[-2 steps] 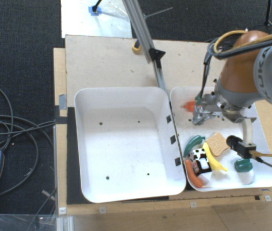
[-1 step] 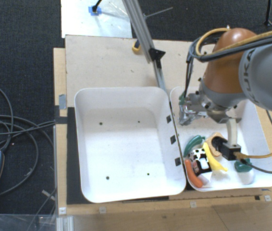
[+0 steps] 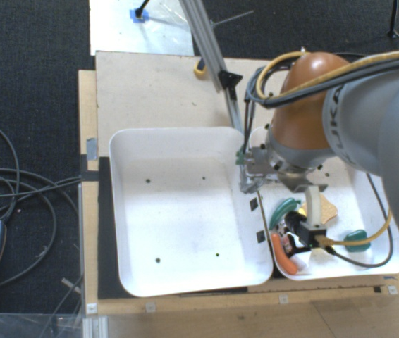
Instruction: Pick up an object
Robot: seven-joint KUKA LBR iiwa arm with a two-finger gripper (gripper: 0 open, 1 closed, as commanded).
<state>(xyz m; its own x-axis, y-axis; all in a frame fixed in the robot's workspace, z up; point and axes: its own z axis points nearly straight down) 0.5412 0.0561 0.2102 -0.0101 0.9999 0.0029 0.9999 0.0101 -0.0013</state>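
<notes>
My gripper [image 3: 299, 189] hangs low over the right bin [image 3: 386, 263], largely covered by the orange wrist and grey arm. Several small objects lie in that bin around it. A green-and-white item [image 3: 283, 208] lies just left of the gripper. An orange-red item [image 3: 283, 252] rests in the front left corner. A tan piece [image 3: 328, 210] sits just right of the gripper, and a teal item [image 3: 357, 238] lies farther right. I cannot see anything between the fingers.
The left bin [image 3: 125, 189] stands beside the right one, their walls meeting near the gripper. A slanted metal pole [image 3: 206, 37] crosses above the back of the bench. Cables lie on the dark floor at the left.
</notes>
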